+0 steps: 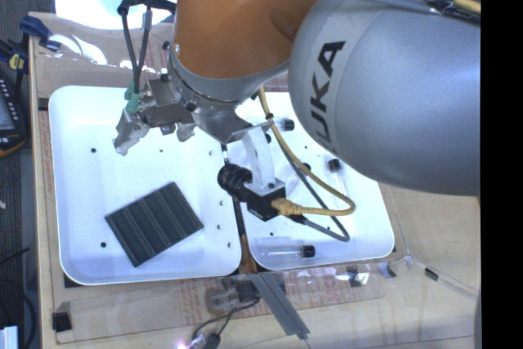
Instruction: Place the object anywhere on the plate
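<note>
A dark grey ribbed plate (155,223) lies flat in the front half of the left bin (69,176). My gripper (124,136) hangs over the back left part of that bin, well above and behind the plate, with nothing visibly in it. A thin clear tube with a black cap (290,252) lies near the front rim of the right bin (372,217), beyond the divider from the plate. The arm's big grey and orange body hides most of the right bin's back.
A black connector with a yellow cable (265,203) hangs from the wrist over the divider between the bins. Black cables (135,29) loop up behind the gripper. Metal clamp parts (261,294) sit on the bench in front of the bins.
</note>
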You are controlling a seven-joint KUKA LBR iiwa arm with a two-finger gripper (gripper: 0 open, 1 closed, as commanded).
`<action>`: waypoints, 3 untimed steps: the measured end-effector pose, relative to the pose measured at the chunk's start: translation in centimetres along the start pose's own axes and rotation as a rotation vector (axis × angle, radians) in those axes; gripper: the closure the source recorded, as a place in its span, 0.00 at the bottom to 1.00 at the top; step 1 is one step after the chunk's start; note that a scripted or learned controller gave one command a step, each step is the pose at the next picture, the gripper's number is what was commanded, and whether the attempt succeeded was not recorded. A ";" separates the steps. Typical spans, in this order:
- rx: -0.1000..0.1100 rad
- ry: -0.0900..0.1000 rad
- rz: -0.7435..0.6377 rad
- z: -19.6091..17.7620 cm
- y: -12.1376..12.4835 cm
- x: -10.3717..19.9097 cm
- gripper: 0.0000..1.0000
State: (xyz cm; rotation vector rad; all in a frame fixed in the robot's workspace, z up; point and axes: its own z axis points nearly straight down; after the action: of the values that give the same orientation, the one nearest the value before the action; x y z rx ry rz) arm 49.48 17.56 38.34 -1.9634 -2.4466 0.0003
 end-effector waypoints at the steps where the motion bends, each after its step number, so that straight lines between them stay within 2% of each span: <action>1: 0.002 -0.005 0.201 4.7 -1.2 3.4 1.00; 2: -0.005 -0.001 0.182 -5.9 -0.2 3.4 1.00; 3: 0.002 -0.006 0.423 6.5 -1.7 1.1 1.00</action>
State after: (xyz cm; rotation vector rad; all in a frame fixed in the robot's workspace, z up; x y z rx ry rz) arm 47.54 18.29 31.86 -2.4357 -1.9821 0.0094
